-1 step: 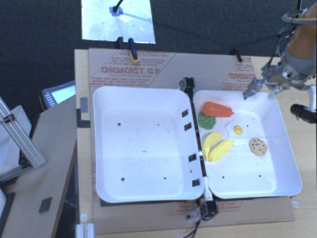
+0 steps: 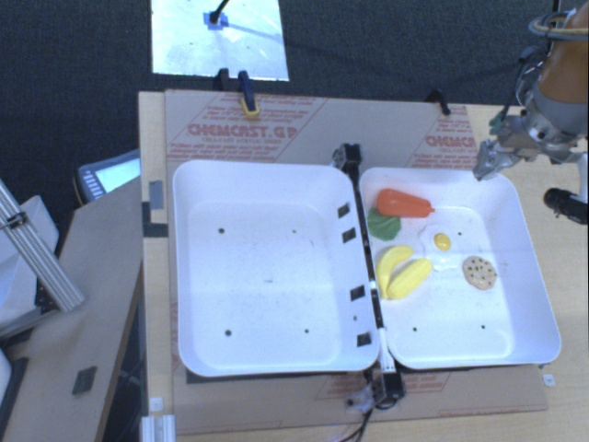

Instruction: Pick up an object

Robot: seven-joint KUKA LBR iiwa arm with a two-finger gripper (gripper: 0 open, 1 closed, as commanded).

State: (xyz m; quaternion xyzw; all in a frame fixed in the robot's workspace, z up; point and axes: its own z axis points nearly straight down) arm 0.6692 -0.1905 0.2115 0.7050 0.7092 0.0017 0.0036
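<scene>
- Gripper (image 2: 488,166) over far-right corner of R bin (image 2: 529,334), just above rim; claw state: cannot tell, too small/blurred.
- Nothing seen in its grasp.
- R bin contents, all in far half: orange carrot (image 2: 405,203) w/ green leaf piece (image 2: 384,226) touching it, near divider; yellow banana (image 2: 402,273) below those; fried egg (image 2: 442,241) mid-bin; cookie (image 2: 479,272) just right of banana.
- L bin (image 2: 198,274) beside it, walls touching at centre.
- Arm well apart from the items.

1 fixed camera looks down aslant over both white bins (image 2: 276,178).
</scene>
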